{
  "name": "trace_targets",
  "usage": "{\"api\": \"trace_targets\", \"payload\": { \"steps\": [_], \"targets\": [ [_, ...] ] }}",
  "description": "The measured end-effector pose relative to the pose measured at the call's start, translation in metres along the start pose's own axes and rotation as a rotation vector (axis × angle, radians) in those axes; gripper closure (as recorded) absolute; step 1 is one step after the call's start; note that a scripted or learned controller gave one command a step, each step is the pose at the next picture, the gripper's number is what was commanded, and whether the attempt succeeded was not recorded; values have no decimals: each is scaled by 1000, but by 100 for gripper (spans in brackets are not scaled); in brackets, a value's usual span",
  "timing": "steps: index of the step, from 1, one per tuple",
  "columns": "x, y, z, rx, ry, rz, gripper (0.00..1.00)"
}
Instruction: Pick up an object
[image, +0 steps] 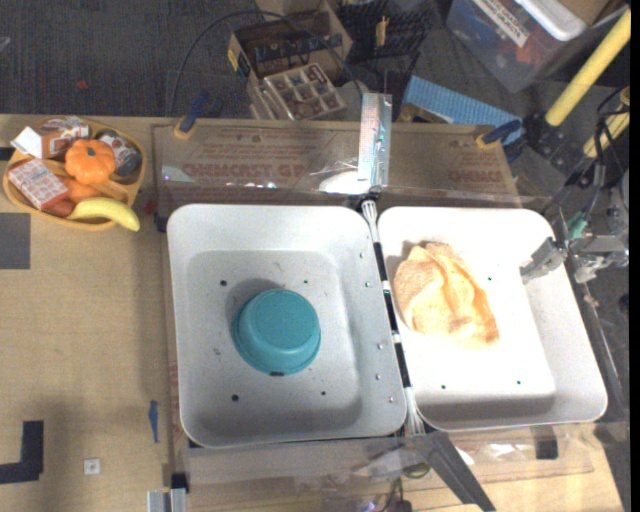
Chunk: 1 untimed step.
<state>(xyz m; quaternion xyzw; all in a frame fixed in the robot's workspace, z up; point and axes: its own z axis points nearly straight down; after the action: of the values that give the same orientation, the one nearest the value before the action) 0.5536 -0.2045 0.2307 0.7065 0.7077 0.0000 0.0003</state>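
Camera view | crumpled yellow cloth (445, 292) lies in right bin (520, 400), left of gripper (545, 260), apart from it | gripper grip state: cannot tell | teal bowl (278, 330) farther left, in left bin (200, 250)

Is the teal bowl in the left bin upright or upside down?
Upside down: the teal bowl shows its flat closed base, no hollow inside.
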Motion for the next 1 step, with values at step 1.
{"api": "trace_targets", "payload": {
  "steps": [1],
  "targets": [
    [38, 33, 117, 0, 0, -144, 0]
  ]
}}
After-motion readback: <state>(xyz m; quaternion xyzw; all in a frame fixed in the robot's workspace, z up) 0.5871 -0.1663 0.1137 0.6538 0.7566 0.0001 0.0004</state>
